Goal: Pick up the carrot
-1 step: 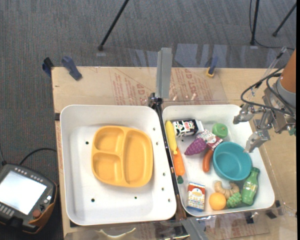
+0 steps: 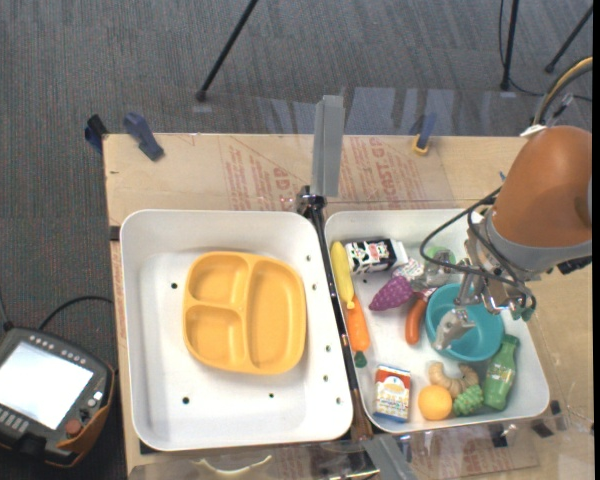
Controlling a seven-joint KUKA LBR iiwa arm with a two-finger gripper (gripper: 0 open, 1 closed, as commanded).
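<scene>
The carrot [image 2: 357, 330] is orange with a green tip. It lies lengthwise along the left wall of the right bin [image 2: 536, 408], just below a yellow corn cob [image 2: 340, 268]. My gripper [image 2: 458, 328] hangs over a teal bowl [image 2: 480, 342] in the middle of the same bin, about a hand's width right of the carrot. Its fingers are open with nothing between them. The grey and orange arm [image 2: 545, 200] covers the bin's upper right part.
Around the bowl lie a red sausage [image 2: 415, 320], purple grapes [image 2: 392, 293], a milk carton [image 2: 370, 255], a green bottle [image 2: 502, 370], an orange [image 2: 435, 403] and a small box [image 2: 392, 391]. The left bin [image 2: 150, 368] holds a yellow divided plate [image 2: 245, 311].
</scene>
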